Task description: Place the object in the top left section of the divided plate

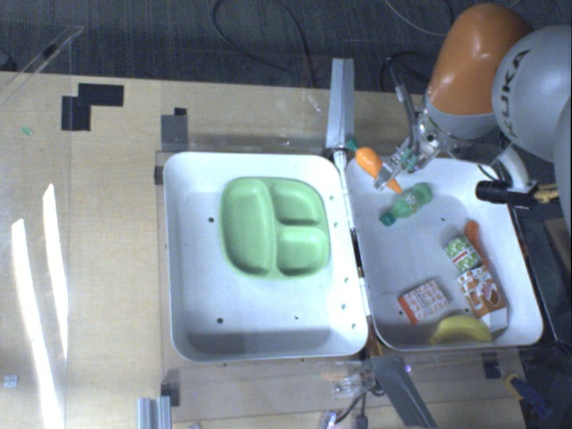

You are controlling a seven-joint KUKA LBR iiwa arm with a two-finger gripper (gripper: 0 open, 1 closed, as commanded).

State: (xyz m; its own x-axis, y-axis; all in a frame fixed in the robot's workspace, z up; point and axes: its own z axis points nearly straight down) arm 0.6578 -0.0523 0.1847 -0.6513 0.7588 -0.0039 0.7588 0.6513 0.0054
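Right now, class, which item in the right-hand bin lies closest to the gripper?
The orange carrot, at the bin's top left corner, right beside the gripper. The green bottle lies just below; the cartons and banana sit much farther down.

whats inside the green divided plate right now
Nothing lies in the green divided plate; all its sections show bare. The bin floor under it is covered.

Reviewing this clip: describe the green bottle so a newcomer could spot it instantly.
Look in the right bin, toward its far edge. The bottle lies on its side just below the tool and the orange carrot. It is the only green item in that bin.
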